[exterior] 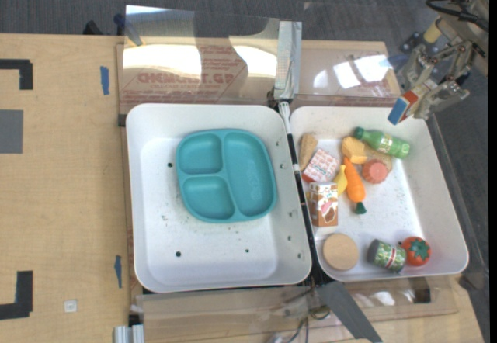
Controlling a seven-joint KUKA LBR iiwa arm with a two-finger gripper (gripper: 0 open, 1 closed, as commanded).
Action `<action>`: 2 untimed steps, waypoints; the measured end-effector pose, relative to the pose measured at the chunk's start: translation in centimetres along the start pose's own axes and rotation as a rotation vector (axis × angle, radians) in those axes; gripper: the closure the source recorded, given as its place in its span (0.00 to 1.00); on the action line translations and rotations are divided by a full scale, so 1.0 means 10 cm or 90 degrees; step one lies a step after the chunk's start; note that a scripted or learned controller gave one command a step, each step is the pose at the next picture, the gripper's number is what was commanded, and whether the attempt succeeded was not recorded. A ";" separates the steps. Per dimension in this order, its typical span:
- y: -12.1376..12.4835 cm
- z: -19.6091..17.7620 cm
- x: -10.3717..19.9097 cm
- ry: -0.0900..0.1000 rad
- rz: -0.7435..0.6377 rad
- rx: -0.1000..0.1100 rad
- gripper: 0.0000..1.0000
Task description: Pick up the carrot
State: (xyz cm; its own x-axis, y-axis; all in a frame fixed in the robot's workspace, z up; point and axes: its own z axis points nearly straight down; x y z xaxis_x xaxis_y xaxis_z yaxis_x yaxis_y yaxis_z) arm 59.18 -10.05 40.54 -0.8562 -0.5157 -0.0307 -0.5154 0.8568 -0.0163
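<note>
The carrot (354, 183) is orange with a green stalk end pointing toward the front. It lies in the middle of the right bin (435, 202), between a yellow banana (340, 178) and a red round piece (377, 171). My gripper (420, 97) hangs above the far right corner of that bin, well away from the carrot, up and to its right. A small blue and red piece (401, 110) shows at the gripper's lower end; I cannot make out whether it is held.
A green bottle (383, 143), bread (309, 146), two small cartons (320, 166) (324, 204), a wooden disc (340, 251), a green can (386, 254) and a tomato (416, 251) share the right bin. A teal divided plate (226, 174) lies in the left bin (147, 202).
</note>
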 end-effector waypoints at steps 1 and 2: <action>-0.85 0.15 0.34 0.014 -0.166 -0.009 1.00; -1.29 0.35 0.23 0.011 -0.427 -0.014 1.00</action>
State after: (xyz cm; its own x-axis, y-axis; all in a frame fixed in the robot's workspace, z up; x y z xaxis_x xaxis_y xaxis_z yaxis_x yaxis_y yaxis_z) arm 63.94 -22.27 37.21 -0.3507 -0.9365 -0.0047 -0.9364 0.3508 -0.0066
